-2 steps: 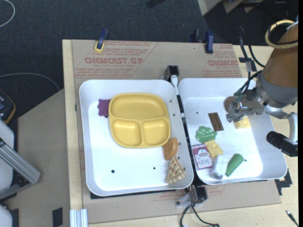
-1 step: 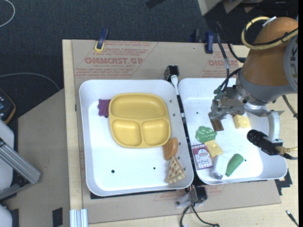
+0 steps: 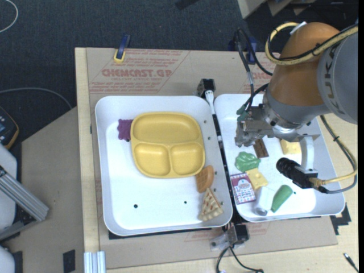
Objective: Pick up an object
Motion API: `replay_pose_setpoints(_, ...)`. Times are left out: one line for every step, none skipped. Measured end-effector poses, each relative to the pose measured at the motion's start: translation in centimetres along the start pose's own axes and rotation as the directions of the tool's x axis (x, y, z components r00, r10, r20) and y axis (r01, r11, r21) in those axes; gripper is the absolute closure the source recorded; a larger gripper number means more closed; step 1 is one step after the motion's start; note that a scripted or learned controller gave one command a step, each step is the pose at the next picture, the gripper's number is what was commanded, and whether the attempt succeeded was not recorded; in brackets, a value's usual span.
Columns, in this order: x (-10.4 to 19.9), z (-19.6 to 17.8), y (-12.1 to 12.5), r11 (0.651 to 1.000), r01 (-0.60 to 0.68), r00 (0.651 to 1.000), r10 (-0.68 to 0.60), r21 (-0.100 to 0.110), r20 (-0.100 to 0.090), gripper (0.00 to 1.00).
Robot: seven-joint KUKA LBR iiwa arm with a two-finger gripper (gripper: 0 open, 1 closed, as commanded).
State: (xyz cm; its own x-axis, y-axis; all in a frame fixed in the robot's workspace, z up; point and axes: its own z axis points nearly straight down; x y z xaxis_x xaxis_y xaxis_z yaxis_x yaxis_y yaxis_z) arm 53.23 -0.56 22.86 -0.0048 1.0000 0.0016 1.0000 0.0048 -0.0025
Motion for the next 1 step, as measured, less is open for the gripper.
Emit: replay_pose_setpoints(-0.30, -0.55, -0.66, 1.000, -0.005, 1.000, 0.005, -0.001, 0.000, 1.00)
